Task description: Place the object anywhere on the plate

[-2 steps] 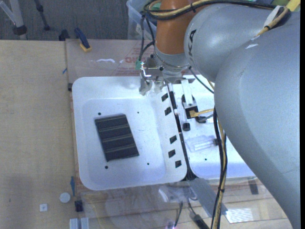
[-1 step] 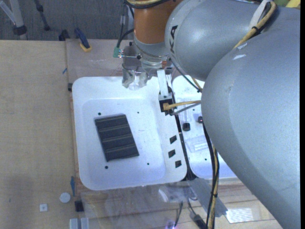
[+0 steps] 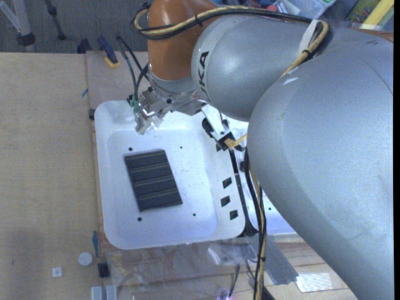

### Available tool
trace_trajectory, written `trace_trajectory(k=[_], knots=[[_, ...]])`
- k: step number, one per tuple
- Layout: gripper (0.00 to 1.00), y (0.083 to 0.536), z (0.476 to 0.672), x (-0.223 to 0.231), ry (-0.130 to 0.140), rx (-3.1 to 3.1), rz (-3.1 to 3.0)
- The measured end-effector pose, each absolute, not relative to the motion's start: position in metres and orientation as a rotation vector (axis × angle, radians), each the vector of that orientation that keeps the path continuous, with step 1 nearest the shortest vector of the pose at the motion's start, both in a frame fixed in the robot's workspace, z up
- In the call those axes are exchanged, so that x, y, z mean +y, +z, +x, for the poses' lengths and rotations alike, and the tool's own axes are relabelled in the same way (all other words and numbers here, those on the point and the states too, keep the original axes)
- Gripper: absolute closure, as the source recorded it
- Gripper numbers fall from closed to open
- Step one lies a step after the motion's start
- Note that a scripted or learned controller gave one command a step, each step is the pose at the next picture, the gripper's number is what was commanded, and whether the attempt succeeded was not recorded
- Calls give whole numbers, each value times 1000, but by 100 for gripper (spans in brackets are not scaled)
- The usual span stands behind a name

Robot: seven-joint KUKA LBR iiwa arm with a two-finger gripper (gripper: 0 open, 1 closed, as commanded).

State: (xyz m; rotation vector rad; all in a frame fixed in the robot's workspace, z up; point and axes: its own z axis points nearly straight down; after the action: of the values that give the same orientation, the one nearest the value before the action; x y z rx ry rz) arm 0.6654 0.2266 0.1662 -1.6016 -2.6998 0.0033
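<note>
The grey KUKA arm [image 3: 312, 136] takes up most of the right half and the top centre of the frame, its broad rounded links covering nearly all of the right-hand bin, of which a pale strip shows near the lower right. Its orange band [image 3: 178, 33] sits at the top centre, and below it the metal wrist ends in the two-finger gripper [image 3: 145, 125], which hangs over the upper left corner of the shallow white plastic bin [image 3: 112, 224] occupying the middle left of the frame. The gripper's tip is small and seen from above, partly blurred against the white — I cannot tell how its fingers stand, and nothing can be made out between them. The dark grey ribbed rectangular plate [image 3: 153, 180] lies flat on the floor of that bin, a little left of the frame's centre, its long side tilted slightly so that its top leans toward the upper left; it sits below the gripper and apart from it. Black and yellow cables [image 3: 250, 192] run down the arm and hang across the bin's right rim. The bin rests on a light wooden bench top [image 3: 44, 167] that fills the left of the frame — a small white round disc [image 3: 84, 259] lies on it near the lower left corner of the bin.
</note>
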Motion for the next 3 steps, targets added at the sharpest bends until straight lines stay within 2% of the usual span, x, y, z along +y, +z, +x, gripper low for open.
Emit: trace_trajectory(k=[1, 2, 3], knots=[[100, 86, 665, 198, 5, -2675, -1633], [100, 86, 666, 213, 9, -2713, -1576], [100, 87, 663, 214, -7, -2945, -1108]])
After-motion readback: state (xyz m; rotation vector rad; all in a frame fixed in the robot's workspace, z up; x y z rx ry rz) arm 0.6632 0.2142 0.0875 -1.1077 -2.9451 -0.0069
